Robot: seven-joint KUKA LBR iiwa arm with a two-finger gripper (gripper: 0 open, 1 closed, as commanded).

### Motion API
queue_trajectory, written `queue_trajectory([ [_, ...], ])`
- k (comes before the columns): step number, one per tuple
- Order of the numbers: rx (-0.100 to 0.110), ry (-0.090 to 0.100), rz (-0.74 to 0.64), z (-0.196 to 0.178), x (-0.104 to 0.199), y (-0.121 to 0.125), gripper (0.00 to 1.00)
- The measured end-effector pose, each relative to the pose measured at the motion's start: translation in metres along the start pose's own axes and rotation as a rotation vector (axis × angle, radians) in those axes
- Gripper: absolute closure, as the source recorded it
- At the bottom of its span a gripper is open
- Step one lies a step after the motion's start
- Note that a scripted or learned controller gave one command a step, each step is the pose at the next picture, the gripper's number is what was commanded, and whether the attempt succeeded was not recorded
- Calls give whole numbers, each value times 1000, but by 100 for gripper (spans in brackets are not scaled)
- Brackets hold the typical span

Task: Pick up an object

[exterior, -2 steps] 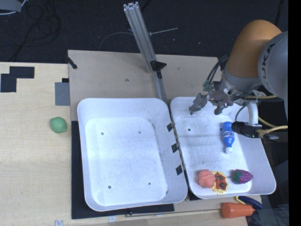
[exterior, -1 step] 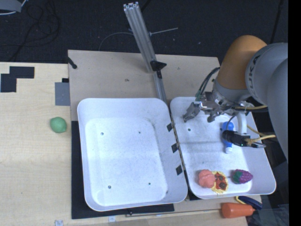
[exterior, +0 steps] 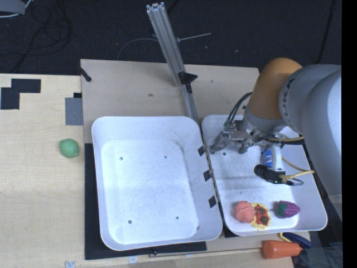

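Observation:
The right bin (exterior: 234, 183) holds a pink-orange lump (exterior: 244, 211), a yellow piece with red marks (exterior: 260, 216) touching it, and a purple grape-like toy (exterior: 286, 209), all near its front edge. A small blue and white item (exterior: 268, 157) lies by the arm at mid-bin. My gripper (exterior: 227, 143) hangs over the bin's back left corner, well behind those toys. It is open with nothing between its fingers.
The left bin (exterior: 146, 177) sits beside it, with black clips along the shared edge. A green ball (exterior: 70, 148) rests on the bench at far left. An orange carrot-like toy (exterior: 280, 248) lies outside the right bin's front. A metal rail (exterior: 170, 43) slants up behind the bins.

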State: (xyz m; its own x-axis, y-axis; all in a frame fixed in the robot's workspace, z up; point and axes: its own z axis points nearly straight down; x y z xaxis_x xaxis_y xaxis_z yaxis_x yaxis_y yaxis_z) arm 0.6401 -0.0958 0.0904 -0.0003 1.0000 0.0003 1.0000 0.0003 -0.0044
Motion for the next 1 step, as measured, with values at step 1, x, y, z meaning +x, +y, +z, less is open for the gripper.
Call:
queue_trajectory([
  [1,-4,0,2,-13,-1,1,100],
])
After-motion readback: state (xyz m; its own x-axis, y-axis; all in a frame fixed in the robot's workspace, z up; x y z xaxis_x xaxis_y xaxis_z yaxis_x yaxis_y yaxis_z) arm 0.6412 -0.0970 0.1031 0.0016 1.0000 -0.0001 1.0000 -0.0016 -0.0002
